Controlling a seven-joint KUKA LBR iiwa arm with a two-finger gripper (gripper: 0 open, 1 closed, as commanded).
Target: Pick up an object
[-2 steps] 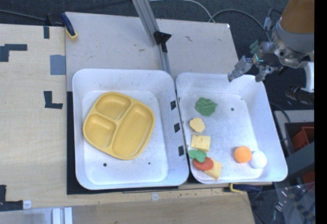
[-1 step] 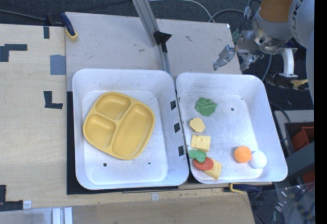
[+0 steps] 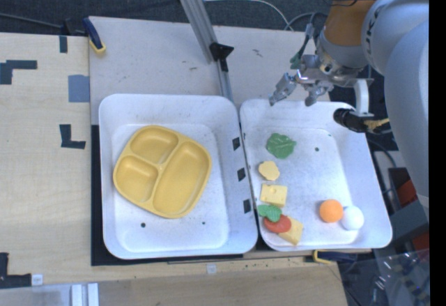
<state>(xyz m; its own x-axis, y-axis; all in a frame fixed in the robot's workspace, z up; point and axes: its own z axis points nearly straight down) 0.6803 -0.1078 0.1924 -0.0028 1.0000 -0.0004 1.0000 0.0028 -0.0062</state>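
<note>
My gripper (image 3: pixel 300 93) hangs above the far rim of the right bin (image 3: pixel 362 158), its two fingers spread open with nothing between them. Below it in that bin lie a green leaf-shaped piece (image 3: pixel 280 145), a small yellow lump (image 3: pixel 269 171), a yellow block (image 3: pixel 274 194), and a red and green piece (image 3: pixel 274 219) on a yellow wedge (image 3: pixel 292 232). An orange ball (image 3: pixel 331 210) and a white ball (image 3: pixel 352 217) rest near the front right corner. The green piece is the nearest to the gripper, a little toward the front.
The left bin (image 3: pixel 118 228) holds a yellow divided plate (image 3: pixel 162 170). A slanted metal rail (image 3: pixel 191 1) rises behind the bins, ending in a black clamp (image 3: pixel 221 51). The grey arm fills the upper right.
</note>
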